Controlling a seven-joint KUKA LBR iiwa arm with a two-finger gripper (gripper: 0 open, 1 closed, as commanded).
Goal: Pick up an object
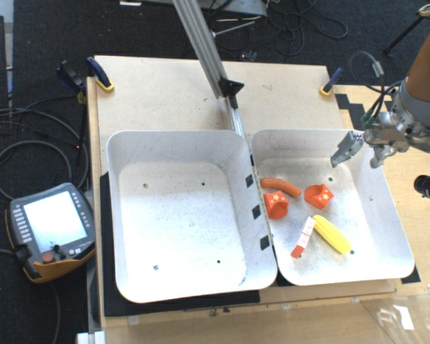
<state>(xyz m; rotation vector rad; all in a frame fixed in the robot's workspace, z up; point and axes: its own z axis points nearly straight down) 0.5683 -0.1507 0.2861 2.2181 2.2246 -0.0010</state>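
The right bin holds several small objects: an orange sausage-shaped piece, an orange cup-like piece, an orange wedge, a yellow corn cob and a white-and-red tube. My gripper hangs over the bin's upper right part, above and to the right of the objects. Its two fingers are spread apart with nothing between them.
The left bin sits beside the right one. A slanted metal rail reaches down to the bins' shared edge. Clamps sit at the bench's back corners. A teach pendant lies on the floor at left.
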